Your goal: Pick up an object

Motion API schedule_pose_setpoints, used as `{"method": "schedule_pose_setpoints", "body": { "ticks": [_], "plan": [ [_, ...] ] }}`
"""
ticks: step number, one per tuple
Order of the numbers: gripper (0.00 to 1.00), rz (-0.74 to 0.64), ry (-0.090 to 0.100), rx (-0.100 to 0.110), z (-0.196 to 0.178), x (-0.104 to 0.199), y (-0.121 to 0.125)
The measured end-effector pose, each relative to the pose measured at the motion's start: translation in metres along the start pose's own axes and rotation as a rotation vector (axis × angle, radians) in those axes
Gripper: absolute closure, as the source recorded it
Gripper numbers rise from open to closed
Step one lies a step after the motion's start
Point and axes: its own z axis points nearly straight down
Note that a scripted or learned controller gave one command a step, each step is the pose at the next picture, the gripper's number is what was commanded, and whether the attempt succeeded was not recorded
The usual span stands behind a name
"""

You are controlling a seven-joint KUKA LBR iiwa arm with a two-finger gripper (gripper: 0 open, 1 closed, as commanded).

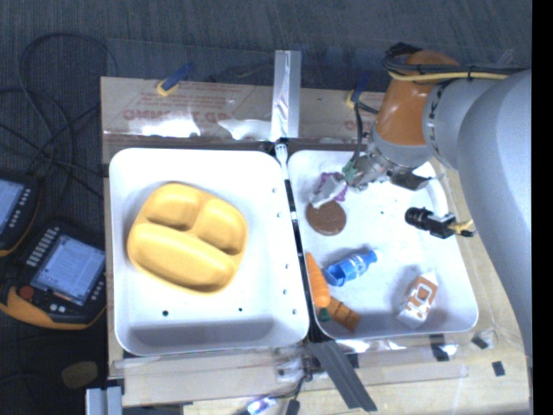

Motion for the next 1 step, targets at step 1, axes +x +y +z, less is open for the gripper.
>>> {"method": "schedule_pose_setpoints", "body": {
  "ticks": [1],
  "plan": [
    [1.0, -0.001, 0.002, 0.001, -0.0099, 0.0008, 0.0007]
  ]
}}
